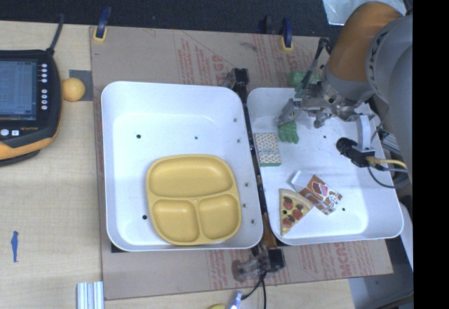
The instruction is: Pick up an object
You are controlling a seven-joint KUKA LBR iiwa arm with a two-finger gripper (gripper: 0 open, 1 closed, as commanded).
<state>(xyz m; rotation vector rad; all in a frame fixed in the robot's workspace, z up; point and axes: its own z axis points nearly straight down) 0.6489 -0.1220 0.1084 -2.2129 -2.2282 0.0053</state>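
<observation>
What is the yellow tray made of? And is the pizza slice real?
The yellow tray looks like smooth, matte plastic: one even colour with rounded, moulded compartments. The pizza slice is probably a toy, likely plastic or printed card: flat, with sharp edges and bright painted-looking toppings. The view cannot settle which.

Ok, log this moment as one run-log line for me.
arm: over right bin | gripper: low, beside green object | left bin: yellow divided tray | pizza slice toy: untouched
</observation>
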